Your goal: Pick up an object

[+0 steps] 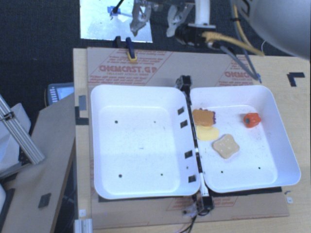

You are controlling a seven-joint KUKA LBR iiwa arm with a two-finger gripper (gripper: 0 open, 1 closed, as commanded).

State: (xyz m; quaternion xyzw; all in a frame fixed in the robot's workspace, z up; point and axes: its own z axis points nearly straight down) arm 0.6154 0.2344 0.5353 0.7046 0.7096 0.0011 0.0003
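Note:
My gripper [154,24] hangs high at the top of the view, well above and behind the bins, its two metal fingers [138,17] spread apart with nothing between them. In the right bin [272,171] lie a tan bread slice [226,146], a pale yellow flat piece [208,133], an orange-brown block with a purple edge [203,117] near the divider, and a small red-orange piece with a dark stem [251,120] toward the right wall.
The left bin [141,188] sits beside the right one, joined by a black clipped divider [188,130]. Cardboard [146,67] lies under both bins. Yellow and grey cables [233,47] trail from the arm at upper right.

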